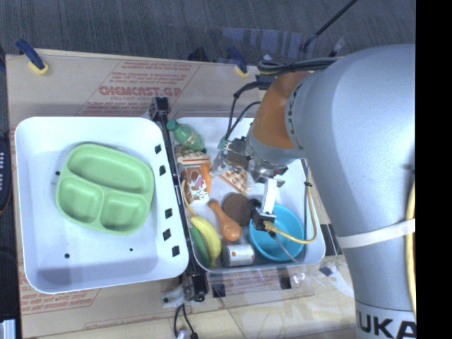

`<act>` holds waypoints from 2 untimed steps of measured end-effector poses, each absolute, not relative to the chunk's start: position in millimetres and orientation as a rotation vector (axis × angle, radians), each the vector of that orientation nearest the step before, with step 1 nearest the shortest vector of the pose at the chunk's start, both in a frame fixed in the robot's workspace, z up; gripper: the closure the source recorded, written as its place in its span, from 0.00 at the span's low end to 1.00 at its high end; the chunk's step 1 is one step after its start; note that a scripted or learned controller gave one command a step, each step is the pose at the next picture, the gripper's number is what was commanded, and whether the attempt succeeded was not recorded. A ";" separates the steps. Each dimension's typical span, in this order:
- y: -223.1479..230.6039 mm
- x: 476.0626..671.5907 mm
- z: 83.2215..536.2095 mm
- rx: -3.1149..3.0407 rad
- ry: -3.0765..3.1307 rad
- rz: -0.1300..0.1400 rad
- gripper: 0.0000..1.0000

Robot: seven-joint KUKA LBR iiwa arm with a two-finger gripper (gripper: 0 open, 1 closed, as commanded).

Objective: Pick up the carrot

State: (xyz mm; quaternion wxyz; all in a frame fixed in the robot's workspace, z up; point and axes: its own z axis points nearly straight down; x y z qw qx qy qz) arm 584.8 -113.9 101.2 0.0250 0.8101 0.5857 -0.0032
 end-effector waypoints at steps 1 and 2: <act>-107.2 516.5 95.3 2.562 1.802 -0.009 0.00; -104.7 517.8 105.0 2.555 1.824 -0.012 1.00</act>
